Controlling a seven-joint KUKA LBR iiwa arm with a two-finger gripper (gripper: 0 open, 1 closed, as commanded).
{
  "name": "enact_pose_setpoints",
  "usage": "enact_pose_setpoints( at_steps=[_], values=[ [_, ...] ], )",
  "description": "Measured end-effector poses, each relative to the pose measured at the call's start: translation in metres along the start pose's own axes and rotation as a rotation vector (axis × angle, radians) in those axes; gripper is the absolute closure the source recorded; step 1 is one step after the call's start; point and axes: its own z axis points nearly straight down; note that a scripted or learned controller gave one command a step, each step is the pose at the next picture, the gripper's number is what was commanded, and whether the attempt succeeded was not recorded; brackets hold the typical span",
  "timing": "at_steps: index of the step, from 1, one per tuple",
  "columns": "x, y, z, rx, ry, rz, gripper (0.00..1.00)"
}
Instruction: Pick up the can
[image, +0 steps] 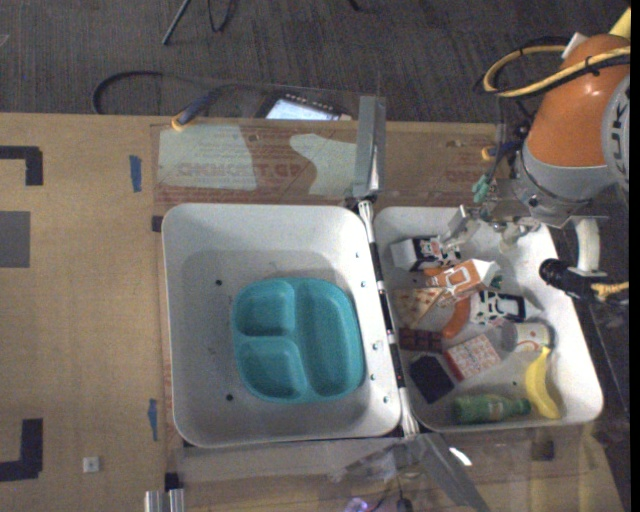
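From my seat I see two white bins side by side on a tan bench (80, 330). The left bin (190, 240) holds a teal divided plate (298, 339), three compartments, lying flat toward the bin's middle.

The right bin (575, 345) is crowded. A yellow banana (541, 384) lies near its right wall, with a green bottle (489, 407) on its side just beside it along the near wall. A black block (431, 378) sits near the bin's left wall, next to a small red-and-white checked box (472, 355). Above those is an orange-and-white carton (455, 280), and a black-and-white spotted item (490, 308) just right of it. What I take for the can (527, 335), a grey cylinder lying on its side, rests between the spotted item and the banana; it is blurred, so I am not certain.

The gripper (480, 222) hangs over the far part of the right bin, apart from the can. I cannot tell how its jaws stand.

Blue tape marks (135, 172) and black corner marks (28, 163) sit on the bench. Beyond it, dark carpet (300, 40) with a black cable (120, 88). Faint print on the cardboard behind the bins is unreadable.
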Motion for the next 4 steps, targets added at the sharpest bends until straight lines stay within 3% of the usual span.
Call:
enact_pose_setpoints(
  at_steps=[1, 2, 3, 4],
  values=[
    [-0.069, -0.01, 0.06, 0.0, 0.0, 0.129, 0.0],
    [-0.105, -0.058, 0.087, -0.003, -0.001, -0.13, 0.0],
    [-0.099, -0.038, 0.071, -0.006, -0.004, -0.384, 0.0],
    [-0.084, -0.066, 0.102, -0.031, -0.015, -0.442, 0.0]
  ],
)
